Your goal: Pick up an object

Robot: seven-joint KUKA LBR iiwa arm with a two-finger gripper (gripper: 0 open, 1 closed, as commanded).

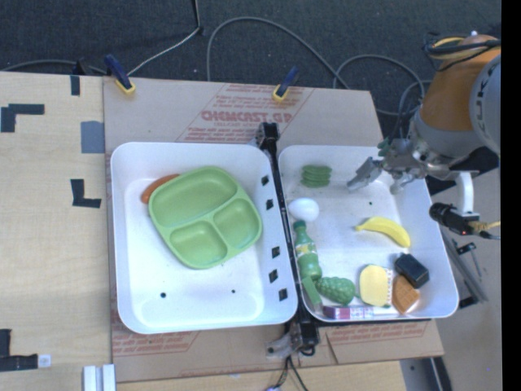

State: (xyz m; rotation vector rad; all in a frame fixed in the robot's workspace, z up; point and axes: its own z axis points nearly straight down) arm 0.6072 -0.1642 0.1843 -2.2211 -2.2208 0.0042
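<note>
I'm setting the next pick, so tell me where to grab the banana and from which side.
Grip the banana across its thick middle, coming straight down from above. It lies flat and apart from other things on the right bin's floor, its curve running left to right, so the fingers should probably close across its narrow width. The hand hangs just above and behind it.

My two shallow white bins (130, 243) look like smooth, slightly glossy plastic. The light green divided tray (203, 216) is matt moulded plastic. My yellow toy banana (385, 230) and green toy bottle (307, 258) have a plastic sheen. The brown printed cardboard sheet (187, 116) beneath looks dull and papery; the dark floor (98, 15) looks rough, like carpet.
</note>
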